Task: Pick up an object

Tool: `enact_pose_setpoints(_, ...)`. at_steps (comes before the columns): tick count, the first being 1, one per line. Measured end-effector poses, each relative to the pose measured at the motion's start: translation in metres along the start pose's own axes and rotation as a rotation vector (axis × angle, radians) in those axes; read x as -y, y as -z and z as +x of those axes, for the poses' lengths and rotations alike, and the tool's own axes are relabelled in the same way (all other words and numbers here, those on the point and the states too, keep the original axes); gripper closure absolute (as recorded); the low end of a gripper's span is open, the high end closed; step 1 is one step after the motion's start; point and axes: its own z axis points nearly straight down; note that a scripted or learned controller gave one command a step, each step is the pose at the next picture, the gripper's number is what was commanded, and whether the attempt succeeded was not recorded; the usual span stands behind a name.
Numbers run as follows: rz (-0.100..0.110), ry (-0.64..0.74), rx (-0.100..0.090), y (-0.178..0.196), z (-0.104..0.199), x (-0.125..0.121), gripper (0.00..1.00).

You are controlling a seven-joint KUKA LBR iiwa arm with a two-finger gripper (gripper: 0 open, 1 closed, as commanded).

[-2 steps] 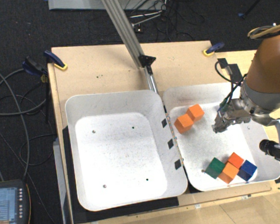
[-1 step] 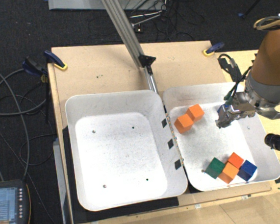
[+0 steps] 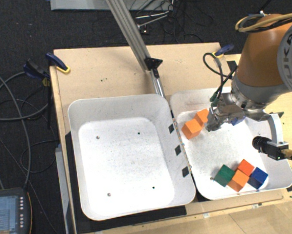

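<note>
Arm (image 3: 267, 66) comes in from the right over the right bin (image 3: 276, 186). Fingers (image 3: 212, 124) sit low near that bin's upper-left area, dark and small against the wrist body; can't tell whether they're open or closed, and nothing is clearly seen between them.

Nearest object: orange block (image 3: 191, 127), tilted, lying on the bin floor just left of the fingers, close to the bin's left wall. A second, smaller orange block (image 3: 203, 116) is right above it, touching or nearly touching both the first block and the fingers' left side. Whether either one is actually gripped is not visible. A bit of blue (image 3: 237, 122) peeks out from under the wrist on the right side of the fingers.

Well apart, at the bin's lower edge: a tight cluster of a green cube (image 3: 224, 175), two orange cubes (image 3: 242, 173) and a blue cube (image 3: 258, 177), touching one another.

Left bin (image 3: 82, 146) lies beside the right one on the tan surface (image 3: 105, 66). A metal pole (image 3: 129, 25) runs diagonally down to the gap between the bins.
</note>
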Motion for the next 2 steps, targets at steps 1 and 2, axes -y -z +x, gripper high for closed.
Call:
enact_pose_setpoints(1, 0.004, 0.0, -0.001, -0.014, 0.053, -0.001, 1.0)
enact_pose_setpoints(2, 0.002, 0.0, -0.001, -0.014, 0.1, 0.001, 1.0)
